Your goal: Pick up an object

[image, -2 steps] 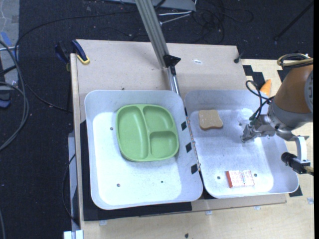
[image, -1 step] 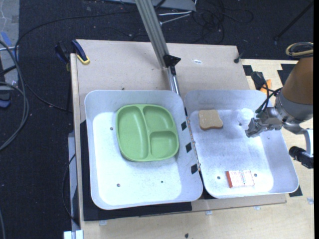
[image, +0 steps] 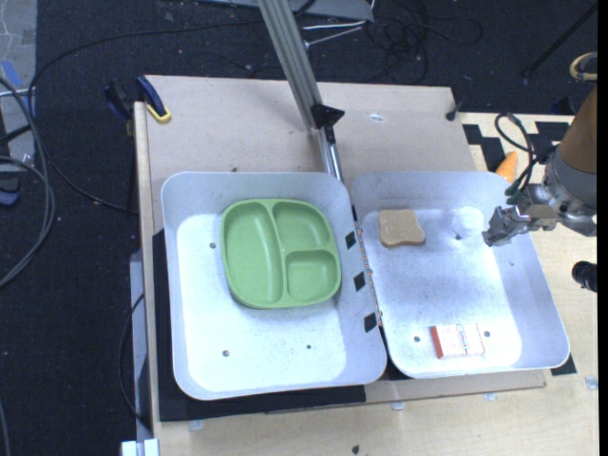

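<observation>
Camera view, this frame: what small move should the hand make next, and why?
Probably move left across the right bin toward the slice of bread. The hand sits near the bin's right side with nothing visibly in it, and the bread lies roughly level with it, nearer than the small red and white box.

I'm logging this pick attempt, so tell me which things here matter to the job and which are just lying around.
For the job:
gripper, at the right bin's right edge
bread slice in the right bin
small box in the right bin
green plate in the left bin

Lying about:
metal pole
cables on the floor
</observation>
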{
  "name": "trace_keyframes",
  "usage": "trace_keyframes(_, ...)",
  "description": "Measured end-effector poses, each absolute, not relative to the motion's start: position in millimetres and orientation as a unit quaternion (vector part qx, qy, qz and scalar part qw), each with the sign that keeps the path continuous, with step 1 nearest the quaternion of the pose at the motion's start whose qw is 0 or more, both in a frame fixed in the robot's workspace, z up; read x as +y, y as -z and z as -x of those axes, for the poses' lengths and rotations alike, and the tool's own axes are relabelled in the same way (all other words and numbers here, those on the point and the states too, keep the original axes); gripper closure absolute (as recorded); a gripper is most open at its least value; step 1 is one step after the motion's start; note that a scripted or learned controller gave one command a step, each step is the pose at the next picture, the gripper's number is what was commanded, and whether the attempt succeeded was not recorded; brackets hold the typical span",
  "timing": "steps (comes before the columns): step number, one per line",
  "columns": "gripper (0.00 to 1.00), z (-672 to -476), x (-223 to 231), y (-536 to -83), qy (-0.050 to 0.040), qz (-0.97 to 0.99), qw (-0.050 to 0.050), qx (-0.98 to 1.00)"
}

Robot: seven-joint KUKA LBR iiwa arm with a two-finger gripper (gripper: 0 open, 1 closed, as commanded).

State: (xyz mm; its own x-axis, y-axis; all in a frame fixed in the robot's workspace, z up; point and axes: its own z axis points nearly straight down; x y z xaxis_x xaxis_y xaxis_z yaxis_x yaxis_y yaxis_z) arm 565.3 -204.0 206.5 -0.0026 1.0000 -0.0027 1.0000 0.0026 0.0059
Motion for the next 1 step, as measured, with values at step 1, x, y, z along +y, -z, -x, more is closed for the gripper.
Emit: trace_keyframes(1,1.0,-569.7,-149.1,-202.0,-0.0005,-0.704,-0.001,0.71)
